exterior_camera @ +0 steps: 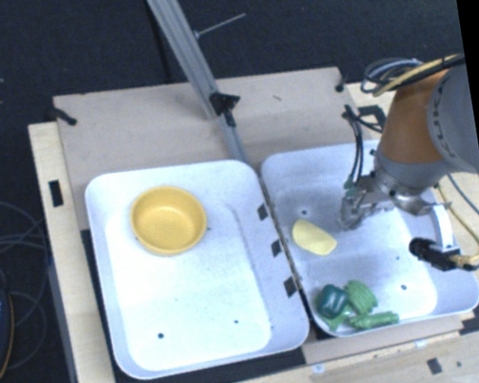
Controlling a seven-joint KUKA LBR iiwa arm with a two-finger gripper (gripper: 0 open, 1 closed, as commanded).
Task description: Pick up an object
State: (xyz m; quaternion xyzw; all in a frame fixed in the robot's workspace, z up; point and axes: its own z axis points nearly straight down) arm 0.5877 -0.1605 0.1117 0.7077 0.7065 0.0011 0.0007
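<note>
White plastic forms the two shallow bins that are sitting side by side on the bench (70, 258). The left bin (198, 328) is holding a yellow bowl (169, 219) in its far left part, upright with its opening facing up. The right bin (308, 171) is taking the arm (420, 135), which is reaching in from the right, grey with an orange band. Its gripper (352, 212) is hanging low over the middle of the right bin; whether it is spread or pressed together cannot be told. A yellow block (313, 237) is lying just left of the gripper, near it but apart. A cluster of green toys (352, 303) is lying at the near edge of that bin, well apart from the gripper.
</note>
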